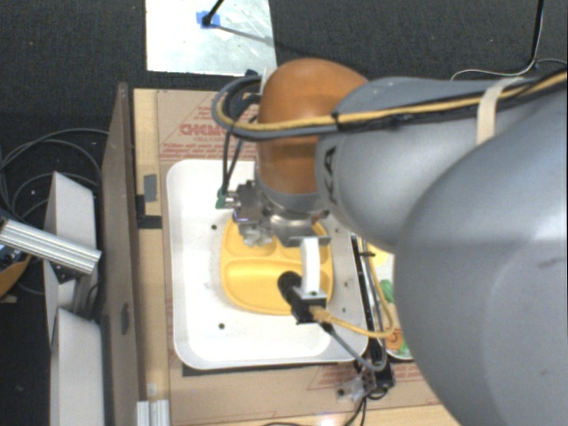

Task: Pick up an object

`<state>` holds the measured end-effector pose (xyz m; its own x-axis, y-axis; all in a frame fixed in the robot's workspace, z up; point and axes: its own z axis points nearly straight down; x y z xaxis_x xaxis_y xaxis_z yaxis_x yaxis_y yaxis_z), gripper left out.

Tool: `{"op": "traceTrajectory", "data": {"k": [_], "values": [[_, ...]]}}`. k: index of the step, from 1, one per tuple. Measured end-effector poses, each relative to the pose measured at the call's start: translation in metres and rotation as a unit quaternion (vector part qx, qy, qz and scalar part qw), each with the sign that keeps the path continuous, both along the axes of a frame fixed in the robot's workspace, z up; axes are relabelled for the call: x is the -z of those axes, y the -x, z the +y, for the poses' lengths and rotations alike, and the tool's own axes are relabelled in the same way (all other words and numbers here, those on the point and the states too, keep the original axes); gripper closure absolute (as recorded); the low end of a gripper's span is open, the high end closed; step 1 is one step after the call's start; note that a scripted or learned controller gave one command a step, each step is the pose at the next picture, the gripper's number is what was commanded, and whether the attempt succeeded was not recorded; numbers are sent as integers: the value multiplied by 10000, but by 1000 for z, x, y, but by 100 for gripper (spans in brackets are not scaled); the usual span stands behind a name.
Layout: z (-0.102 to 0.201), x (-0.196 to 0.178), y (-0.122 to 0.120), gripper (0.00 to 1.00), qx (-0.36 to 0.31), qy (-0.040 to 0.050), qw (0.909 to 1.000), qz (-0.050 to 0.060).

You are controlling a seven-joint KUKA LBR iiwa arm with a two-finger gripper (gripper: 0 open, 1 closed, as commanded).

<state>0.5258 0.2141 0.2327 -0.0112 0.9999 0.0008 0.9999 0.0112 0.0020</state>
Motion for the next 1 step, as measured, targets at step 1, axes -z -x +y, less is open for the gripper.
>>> {"op": "traceTrajectory", "data": {"k": [1], "values": [[0,-10,-1,100,-26,0,10000,-3]]}}
